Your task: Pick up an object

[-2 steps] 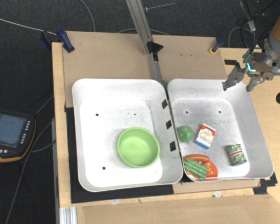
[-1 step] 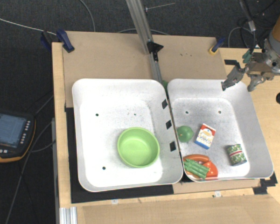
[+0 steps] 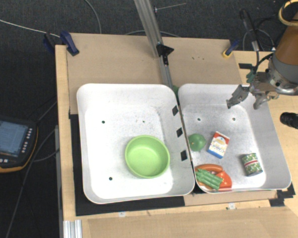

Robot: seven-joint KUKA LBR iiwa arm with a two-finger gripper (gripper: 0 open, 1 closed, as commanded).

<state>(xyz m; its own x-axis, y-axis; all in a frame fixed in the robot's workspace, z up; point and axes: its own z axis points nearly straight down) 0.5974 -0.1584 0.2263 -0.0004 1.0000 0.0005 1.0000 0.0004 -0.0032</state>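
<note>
My gripper hangs over the far right part of the right bin, its two fingers spread apart with nothing between them. Well in front of it lie a small white and orange carton, a green ball, and a green can near the bin's right wall. A red plate of green vegetables rests at the bin's near edge.
A green bowl sits in the left bin. A metal pole slants up from between the two bins. A handheld pendant lies on the floor at left. Cables trail near the arm at right.
</note>
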